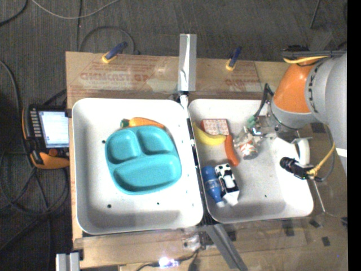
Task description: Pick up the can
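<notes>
Blue can lies on its side low in the right bin, beside a black-and-white toy. Gripper hangs well apart — approach stage, I'd judge; next it must shift toward the can.

Lighting: even, moderately bright overhead light on both white bins; dark carpeted floor dim and grainy. Shadows: soft, short, falling beside the blue divided tray. Glare: small bright spot at the bottom edge; lit screen on the handheld pendant is washed out. Sharpness: slightly soft throughout, fine detail smeared.
</notes>
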You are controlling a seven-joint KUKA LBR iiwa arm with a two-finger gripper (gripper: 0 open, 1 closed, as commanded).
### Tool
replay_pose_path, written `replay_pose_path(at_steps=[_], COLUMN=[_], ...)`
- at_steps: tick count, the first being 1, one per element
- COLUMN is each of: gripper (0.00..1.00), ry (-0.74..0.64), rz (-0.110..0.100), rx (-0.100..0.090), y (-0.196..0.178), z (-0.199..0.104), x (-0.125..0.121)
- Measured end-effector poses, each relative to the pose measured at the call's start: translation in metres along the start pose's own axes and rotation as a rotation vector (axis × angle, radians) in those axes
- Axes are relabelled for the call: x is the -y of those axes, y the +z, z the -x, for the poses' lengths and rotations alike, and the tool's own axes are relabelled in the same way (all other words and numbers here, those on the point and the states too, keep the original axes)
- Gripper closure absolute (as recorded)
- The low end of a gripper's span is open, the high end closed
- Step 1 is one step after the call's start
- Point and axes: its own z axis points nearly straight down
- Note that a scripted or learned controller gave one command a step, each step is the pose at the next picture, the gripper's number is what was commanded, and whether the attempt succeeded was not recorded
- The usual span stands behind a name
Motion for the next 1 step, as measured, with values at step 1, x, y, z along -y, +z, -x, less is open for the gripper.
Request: replay_pose_path(at_steps=[1], gripper=[1.00], ry=[0.023], rz=[-0.013], rx=[-0.004], y=[-0.0919], z=[-0.0589], x=[-0.0150])
